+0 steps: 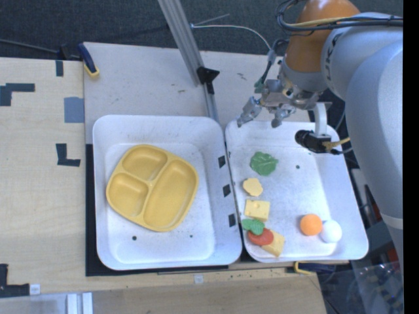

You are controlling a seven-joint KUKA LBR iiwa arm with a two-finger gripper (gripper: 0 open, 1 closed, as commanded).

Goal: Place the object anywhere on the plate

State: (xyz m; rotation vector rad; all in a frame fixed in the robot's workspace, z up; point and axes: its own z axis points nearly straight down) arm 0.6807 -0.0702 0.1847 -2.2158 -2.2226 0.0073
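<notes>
Here, green piece [263,163] below open gripper [264,116]

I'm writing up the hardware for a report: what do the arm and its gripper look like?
The arm is bulky, rounded and light grey, with a glossy orange band above the wrist. Thin dark cables loop over the band. The gripper is small, metallic grey, with two slim fingers.
</notes>
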